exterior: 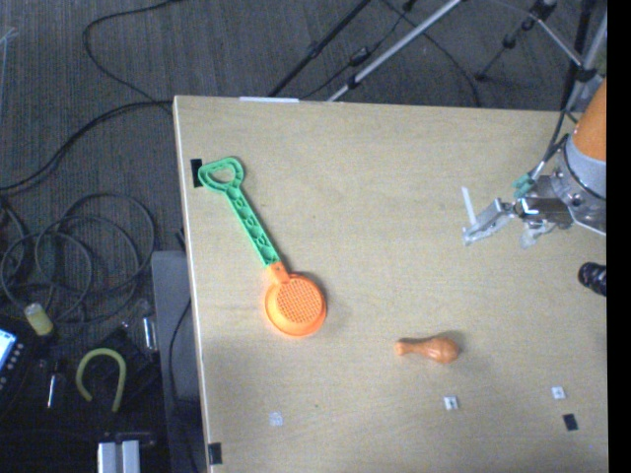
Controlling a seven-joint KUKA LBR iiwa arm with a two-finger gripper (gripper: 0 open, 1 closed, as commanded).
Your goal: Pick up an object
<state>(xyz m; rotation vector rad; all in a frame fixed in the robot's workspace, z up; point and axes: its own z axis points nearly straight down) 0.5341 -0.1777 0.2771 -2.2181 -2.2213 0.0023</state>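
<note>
A strainer spoon lies on the tan bench top at the left: its green handle (246, 217) runs slantwise from a loop near the far left edge down to its round orange sieve head (295, 305). A small orange drumstick-shaped piece (431, 348) lies nearer the front, right of centre. My gripper (468, 215) reaches in from the right at mid height, above and right of the drumstick piece and well apart from it. Its pale fingers (480, 230) are open and spread towards the left, with nothing between them.
The bench top (394, 156) ends at its left edge (187, 284), beyond which lie floor cables (79, 244). Small square markers (451, 402) dot the front right of the surface. Tripod legs (424, 23) stand behind the far edge.
</note>
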